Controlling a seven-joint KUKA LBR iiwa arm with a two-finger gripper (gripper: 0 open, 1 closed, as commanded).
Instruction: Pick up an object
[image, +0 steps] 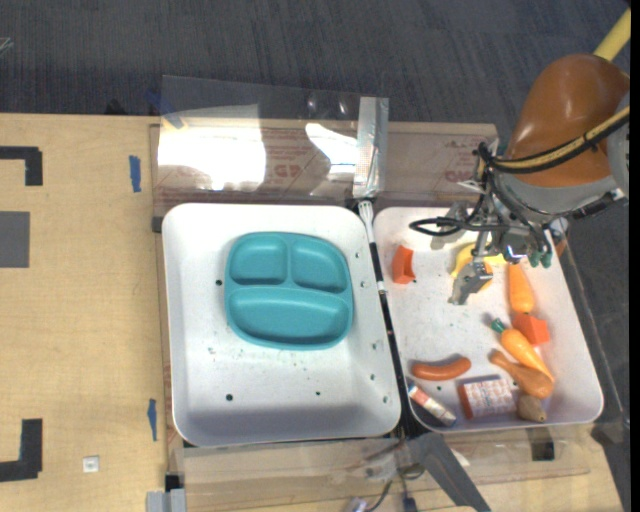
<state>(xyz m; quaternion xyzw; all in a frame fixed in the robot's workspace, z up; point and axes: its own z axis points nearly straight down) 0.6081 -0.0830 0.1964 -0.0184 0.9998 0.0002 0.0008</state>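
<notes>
Two white bins sit side by side on the worktop (80, 300), which takes up the left of the frame as bare tan board with black corner marks and blue tape tabs.

Left bin (200, 400), centre of frame: holds a teal divided plate (290, 288), three compartments, lying flat in the bin's upper middle. White floor around it, speckled.

Behind both bins, a clear plastic sheet (260, 140) with a taped seam, glare on it.

Right bin (420, 330): a small orange block (402, 264) near its upper-left corner, just beside the wall shared with the left bin. Lower down, a red-orange sausage shape (441, 369) lying across. Below it a small tube-like item (430, 403) against the lower-left corner, and a can with a red label (488, 396) on its side along the lower wall. Right side: an orange carrot (520, 290) upright in frame, a second carrot (524, 350) slanting, a small orange-red piece (537, 328) between them, a brownish lump (532, 407) at lower right.

Pincer (470, 283) hangs over the bin's upper middle, beside a yellow object (465, 262) partly hidden under it. Open or closed: cannot tell; nothing seen gripped. Arm (570, 110), orange band, enters from upper right.
</notes>
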